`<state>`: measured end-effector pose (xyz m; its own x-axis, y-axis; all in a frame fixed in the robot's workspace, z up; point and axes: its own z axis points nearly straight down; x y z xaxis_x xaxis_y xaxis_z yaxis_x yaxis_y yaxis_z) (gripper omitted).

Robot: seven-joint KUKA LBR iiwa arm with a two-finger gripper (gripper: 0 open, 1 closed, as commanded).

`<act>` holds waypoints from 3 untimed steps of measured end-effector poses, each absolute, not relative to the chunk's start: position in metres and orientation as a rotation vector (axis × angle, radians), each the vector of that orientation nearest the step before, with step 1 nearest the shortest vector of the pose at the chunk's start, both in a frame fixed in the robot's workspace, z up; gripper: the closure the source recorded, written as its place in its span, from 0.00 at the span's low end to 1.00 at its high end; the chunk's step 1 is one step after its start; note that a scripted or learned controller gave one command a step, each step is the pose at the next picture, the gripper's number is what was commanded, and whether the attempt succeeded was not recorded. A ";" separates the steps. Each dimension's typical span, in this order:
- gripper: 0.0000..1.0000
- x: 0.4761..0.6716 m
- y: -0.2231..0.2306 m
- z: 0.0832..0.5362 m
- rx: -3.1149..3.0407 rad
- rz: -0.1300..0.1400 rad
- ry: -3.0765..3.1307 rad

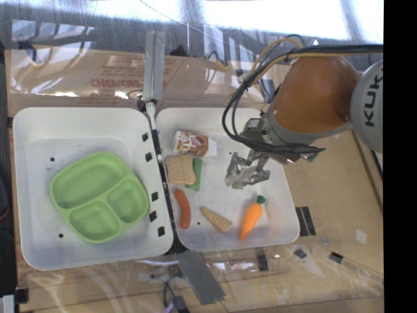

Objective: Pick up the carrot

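Carrot (251,218) lying loose in right bin (281,201), gripper (245,175) poised above and beside it.

Carrot rests near the bin's front right corner, green top pointing toward the gripper, tip toward the front wall; nothing touches it. Gripper hangs just behind the leafy end, fingers slightly parted with nothing between them, seemingly set for a descent. Sharing the bin: sausage (183,208), cone (215,219), bread slice (180,170), small carton (190,143), all well left of the carrot, leaving clear approach. Left bin (32,175) holds green divided plate (99,197).
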<state>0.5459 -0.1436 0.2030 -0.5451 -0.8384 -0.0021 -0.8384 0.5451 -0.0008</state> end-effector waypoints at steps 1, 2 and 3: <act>1.00 0.546 -0.178 0.257 -2.292 -0.001 2.145; 1.00 0.482 -0.159 0.126 -2.480 0.019 1.933; 1.00 0.506 -0.126 0.219 -2.521 -0.008 1.870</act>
